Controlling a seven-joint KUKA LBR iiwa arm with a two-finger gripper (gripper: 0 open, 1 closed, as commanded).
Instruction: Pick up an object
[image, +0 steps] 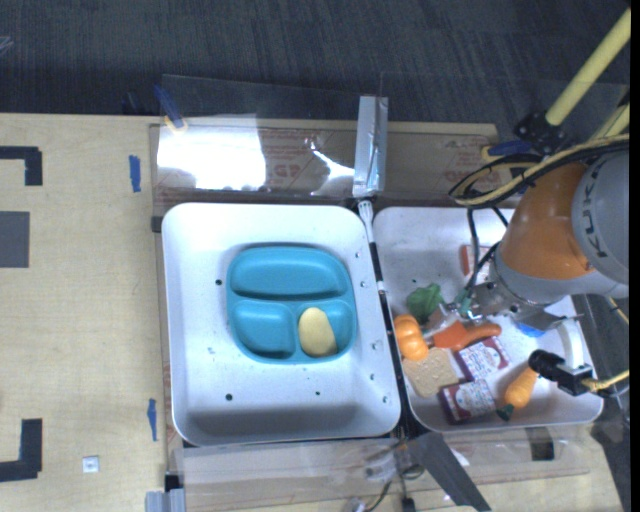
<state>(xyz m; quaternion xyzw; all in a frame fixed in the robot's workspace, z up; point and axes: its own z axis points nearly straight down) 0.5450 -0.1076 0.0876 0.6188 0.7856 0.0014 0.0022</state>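
Near edge of right bin: a ketchup packet and a cracker lay there.
Carrot: lay mid-bin, long axis running left-right, tilted slightly.
Gripper: hung just beyond the carrot, close over it.
Grip state: cannot tell.
Far corner: green toy, left of the gripper.
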